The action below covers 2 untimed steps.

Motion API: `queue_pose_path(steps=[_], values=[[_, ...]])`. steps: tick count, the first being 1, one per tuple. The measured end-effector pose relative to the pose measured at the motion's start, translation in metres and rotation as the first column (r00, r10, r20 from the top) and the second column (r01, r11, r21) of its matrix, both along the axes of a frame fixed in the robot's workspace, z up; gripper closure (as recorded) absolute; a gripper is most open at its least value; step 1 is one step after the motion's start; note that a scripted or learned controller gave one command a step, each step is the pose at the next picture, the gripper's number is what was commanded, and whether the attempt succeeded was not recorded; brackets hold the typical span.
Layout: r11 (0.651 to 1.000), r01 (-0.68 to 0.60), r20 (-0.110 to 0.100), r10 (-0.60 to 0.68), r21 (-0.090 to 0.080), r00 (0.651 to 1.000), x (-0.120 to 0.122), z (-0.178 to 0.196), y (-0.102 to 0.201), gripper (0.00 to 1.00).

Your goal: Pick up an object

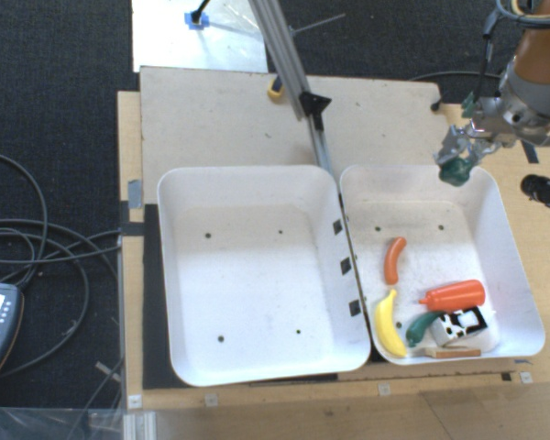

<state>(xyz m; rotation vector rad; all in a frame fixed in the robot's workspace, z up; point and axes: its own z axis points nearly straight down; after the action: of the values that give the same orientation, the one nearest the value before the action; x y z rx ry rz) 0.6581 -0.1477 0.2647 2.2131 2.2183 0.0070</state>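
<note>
A small dark green rounded object point(456, 171) hangs pinched between the fingers of the hand point(458, 154), which is closed on it above the far rim of the right shallow white plastic bin point(518, 273), near that bin's far right corner. The grey arm with its orange band point(541, 58) reaches in from the right edge.

In the right bin the far half lies bare, while its near end is crowded: a slim orange sausage-shaped toy point(394, 259), a yellow plastic banana point(388, 324) along the dividing wall, a red-orange bottle-shaped toy point(455, 294), a dark green piece point(420, 325) and a black and white block point(460, 324) touching one another.

The left white bin point(179, 273) offers wide open floor. Both sit side by side on the tan counter point(211, 117).
</note>
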Motion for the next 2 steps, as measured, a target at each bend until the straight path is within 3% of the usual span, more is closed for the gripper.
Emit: queue_pose_path(steps=[2], values=[[1.0,-0.007,-0.008,0.007,0.004,1.0,-0.01,0.004,0.094,1.0]])
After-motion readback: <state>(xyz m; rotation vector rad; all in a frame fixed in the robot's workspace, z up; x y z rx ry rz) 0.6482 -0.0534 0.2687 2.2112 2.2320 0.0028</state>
